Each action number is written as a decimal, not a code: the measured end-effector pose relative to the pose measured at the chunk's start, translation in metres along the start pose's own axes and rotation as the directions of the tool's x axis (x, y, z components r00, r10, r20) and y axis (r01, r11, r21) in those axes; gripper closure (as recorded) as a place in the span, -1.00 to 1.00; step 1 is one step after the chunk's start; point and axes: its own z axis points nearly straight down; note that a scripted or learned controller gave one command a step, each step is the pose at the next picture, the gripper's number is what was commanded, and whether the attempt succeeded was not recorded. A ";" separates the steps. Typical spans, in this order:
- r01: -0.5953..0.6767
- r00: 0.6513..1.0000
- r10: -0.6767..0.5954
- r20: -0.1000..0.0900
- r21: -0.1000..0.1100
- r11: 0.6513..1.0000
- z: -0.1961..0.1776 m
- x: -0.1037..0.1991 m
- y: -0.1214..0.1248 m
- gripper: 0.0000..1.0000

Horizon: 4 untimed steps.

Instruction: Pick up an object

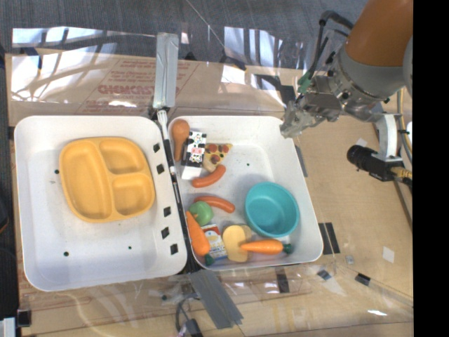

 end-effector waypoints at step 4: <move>0.711 0.703 -0.711 -0.006 0.002 0.703 0.166 -0.072 0.081 1.00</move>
